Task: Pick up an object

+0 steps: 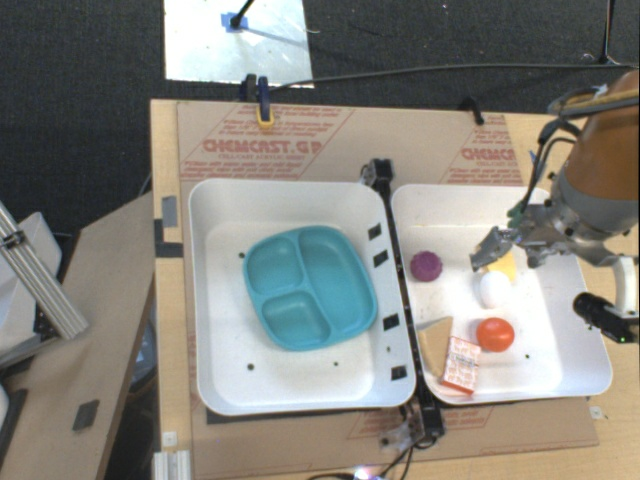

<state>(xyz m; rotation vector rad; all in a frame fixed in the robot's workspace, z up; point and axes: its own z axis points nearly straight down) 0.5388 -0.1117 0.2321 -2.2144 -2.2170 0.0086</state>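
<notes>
My gripper [503, 251] hangs over the right bin [575, 368], near its middle, just above a white egg-shaped object [493, 289] and a yellow piece [505, 267] partly hidden beneath it. A purple ball [426, 266] lies to its left. A red tomato-like ball [495, 334] sits toward the front, next to a red-and-white packet [462, 364] and a tan wedge [434, 342]. I see nothing between the fingers.
The left bin [225, 298] holds a teal divided plate [309, 286]. A black divider with clips [392, 288] separates the two bins. Cardboard [340, 138] lies under them, and a cable crosses behind.
</notes>
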